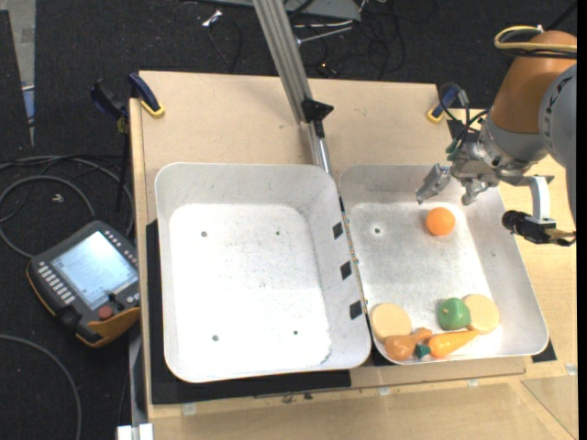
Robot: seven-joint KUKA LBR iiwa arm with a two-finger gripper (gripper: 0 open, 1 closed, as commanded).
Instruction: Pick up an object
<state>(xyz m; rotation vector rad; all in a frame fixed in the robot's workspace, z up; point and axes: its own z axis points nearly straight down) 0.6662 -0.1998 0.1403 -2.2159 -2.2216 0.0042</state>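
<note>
An orange ball (440, 221) lies alone in the upper middle of the right bin (514, 282). My gripper (453, 189) hangs just above and behind it, near the bin's far rim, open, its two fingers spread with nothing between them. Along the bin's near edge lies a cluster: a pale round piece (391, 320), a green pepper-like piece (452, 313), another pale round piece (482, 312), an orange carrot (448, 342) and a small orange lump (400, 346).
The left bin (174, 246) stands beside the right one, joined at a raised middle rim. A slanted metal pole (289, 58) rises from behind the bins. Clamps sit at the bench's far corners. A teach pendant (87, 282) lies on the floor to the left.
</note>
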